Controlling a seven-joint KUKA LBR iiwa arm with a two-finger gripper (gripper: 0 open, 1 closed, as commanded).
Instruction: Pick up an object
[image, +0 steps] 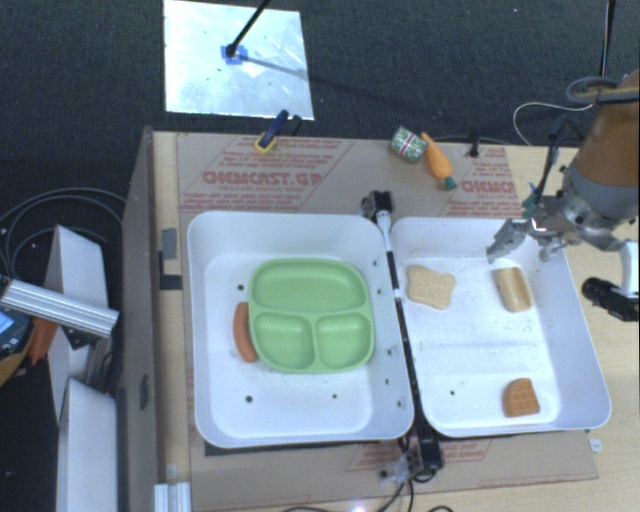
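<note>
Objects sit in two white bins: the left bin (205, 330) holds a green tray (310, 315) with an orange sausage (242, 332) just beside its nine o'clock edge. The right bin (585, 370) holds a bread slice (431, 286) at ten o'clock, a bread roll (514, 289) at one o'clock and a brown biscuit (520, 397) at five o'clock. The gripper (530, 240) hangs spread wide, holding nothing, over the bin's twelve o'clock rim, just above the roll.

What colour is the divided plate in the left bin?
Light green plate, seen clearly in the camera view.
</note>
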